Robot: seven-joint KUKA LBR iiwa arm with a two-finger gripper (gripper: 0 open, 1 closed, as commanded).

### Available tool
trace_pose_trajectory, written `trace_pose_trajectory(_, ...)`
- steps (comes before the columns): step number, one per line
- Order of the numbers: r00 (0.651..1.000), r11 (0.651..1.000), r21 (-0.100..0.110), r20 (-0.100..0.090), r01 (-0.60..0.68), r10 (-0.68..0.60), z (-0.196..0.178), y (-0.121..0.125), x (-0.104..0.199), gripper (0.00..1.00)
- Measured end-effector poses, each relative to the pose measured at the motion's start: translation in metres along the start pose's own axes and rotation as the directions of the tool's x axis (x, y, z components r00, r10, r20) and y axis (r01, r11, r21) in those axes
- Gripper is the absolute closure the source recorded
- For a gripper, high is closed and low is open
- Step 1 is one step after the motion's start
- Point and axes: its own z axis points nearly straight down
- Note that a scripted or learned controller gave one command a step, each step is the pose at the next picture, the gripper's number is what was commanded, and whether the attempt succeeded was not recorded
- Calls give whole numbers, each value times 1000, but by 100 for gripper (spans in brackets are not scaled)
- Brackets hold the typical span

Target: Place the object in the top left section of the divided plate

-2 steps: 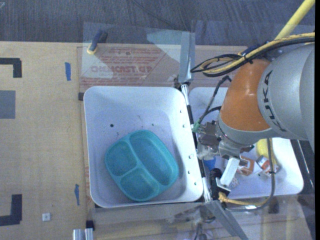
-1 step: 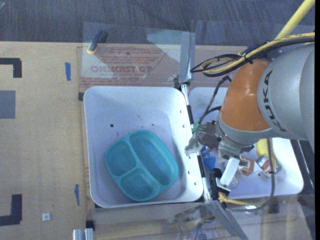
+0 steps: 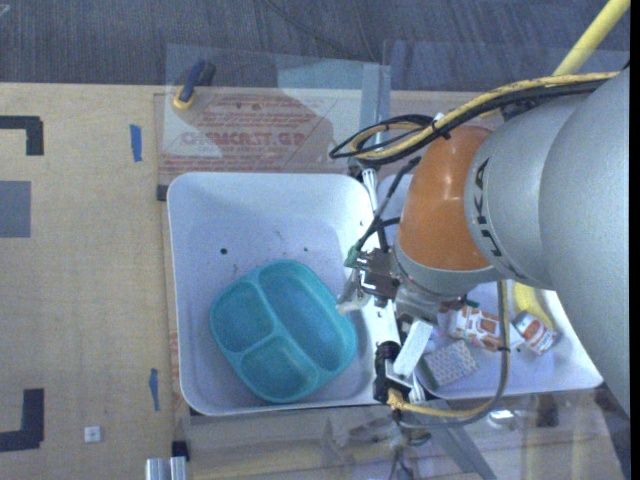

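Plate (image 3: 283, 330), blue-green with three parts, lies flat in the left bin (image 3: 250, 218), close to the wall it shares with the right bin (image 3: 565, 368). The gripper (image 3: 368, 280) hangs over that wall, just beside the plate. I cannot tell if it is open, shut or has hold of anything. A little grey block (image 3: 450, 364) lies in the right bin.

Lighting: bright, even, diffuse, from above. Shadows: faint and soft-edged, beneath the teal divided plastic plate (image 3: 283, 328) on the shallow white plastic bin (image 3: 200, 218). Glare: pale sheen across the clear plastic sheet (image 3: 260, 98). Focus: large grey metal arm (image 3: 570, 188) soft; overall slightly grainy.
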Motion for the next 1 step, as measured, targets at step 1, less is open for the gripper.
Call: trace_pose_trajectory(1, 1000, 1000, -13, -6, -6, 6, 86, -11, 49, 0)
